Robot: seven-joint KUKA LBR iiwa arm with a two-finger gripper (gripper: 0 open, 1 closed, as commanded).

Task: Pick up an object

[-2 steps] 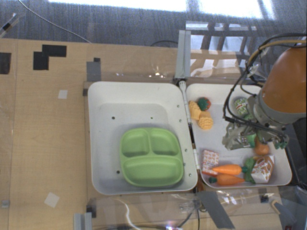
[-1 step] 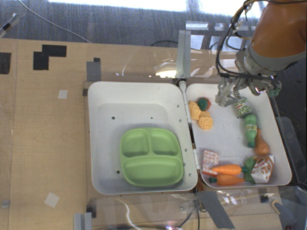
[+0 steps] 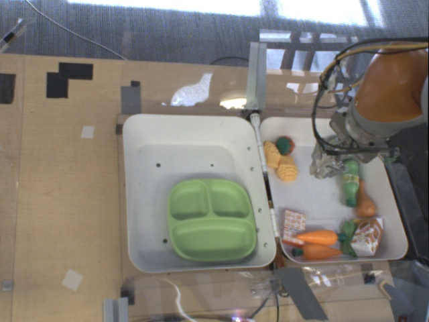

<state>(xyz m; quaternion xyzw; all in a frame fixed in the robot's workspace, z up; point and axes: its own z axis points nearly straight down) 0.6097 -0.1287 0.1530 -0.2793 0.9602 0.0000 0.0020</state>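
The right bin (image 3: 395,247) has all the toy food: two corn cobs (image 3: 280,162) and a strawberry (image 3: 285,144) by the inner wall, a green bottle (image 3: 350,185) near the middle, then two carrots (image 3: 317,243), a wafer pack (image 3: 293,221) and a small carton (image 3: 367,237) along the front. The jaws (image 3: 326,167) hang just left of the bottle, low over bare bin floor, and honestly I can't tell if they're released or clenched. Left bin (image 3: 144,180) just holds a green divided plate (image 3: 211,219), all sitting on the wooden surface (image 3: 60,200).
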